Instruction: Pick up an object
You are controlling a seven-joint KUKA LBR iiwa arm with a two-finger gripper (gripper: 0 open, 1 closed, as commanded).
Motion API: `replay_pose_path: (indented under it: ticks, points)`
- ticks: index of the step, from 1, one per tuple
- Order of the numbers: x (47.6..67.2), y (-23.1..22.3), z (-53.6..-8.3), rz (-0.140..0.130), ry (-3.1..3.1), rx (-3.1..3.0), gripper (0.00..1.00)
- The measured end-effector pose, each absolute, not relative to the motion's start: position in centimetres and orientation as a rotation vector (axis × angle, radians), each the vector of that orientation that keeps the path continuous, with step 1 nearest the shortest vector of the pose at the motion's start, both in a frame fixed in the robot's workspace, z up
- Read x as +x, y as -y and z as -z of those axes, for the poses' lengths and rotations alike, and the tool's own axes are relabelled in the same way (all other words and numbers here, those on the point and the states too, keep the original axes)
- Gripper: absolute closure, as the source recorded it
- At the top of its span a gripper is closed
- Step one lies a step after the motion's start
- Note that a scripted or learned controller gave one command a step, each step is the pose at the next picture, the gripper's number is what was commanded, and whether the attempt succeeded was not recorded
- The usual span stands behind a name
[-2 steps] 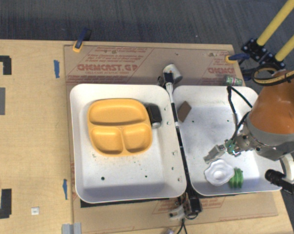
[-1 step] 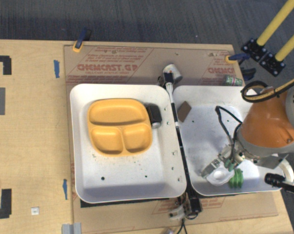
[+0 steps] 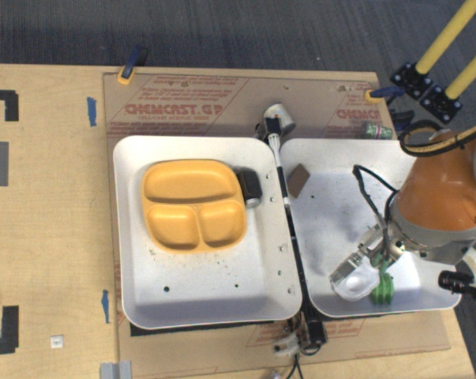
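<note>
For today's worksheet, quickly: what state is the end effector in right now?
End effector: low in the right bin, by a clear object and a green object; open or closed cannot be told.

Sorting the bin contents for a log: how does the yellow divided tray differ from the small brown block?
The yellow divided tray is large, rounded and split into three compartments; the small brown block is tiny, flat and plain. The tray lies in the left bin, the block in the right bin near the divider. Both lie apart from the gripper.
</note>
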State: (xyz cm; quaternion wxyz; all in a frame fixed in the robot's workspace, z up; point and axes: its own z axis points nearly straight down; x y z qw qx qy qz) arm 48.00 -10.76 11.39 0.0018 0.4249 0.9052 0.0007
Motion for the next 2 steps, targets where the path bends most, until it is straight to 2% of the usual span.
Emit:
replay_pose_path:
  ticks: [1, 2]
  points:
    - [48.0, 15.1, -11.0, -0.001, -2.696, 1.606, 0.00]
    - [48.0, 11.2, -11.8, -0.001, -2.720, 1.573, 0.00]
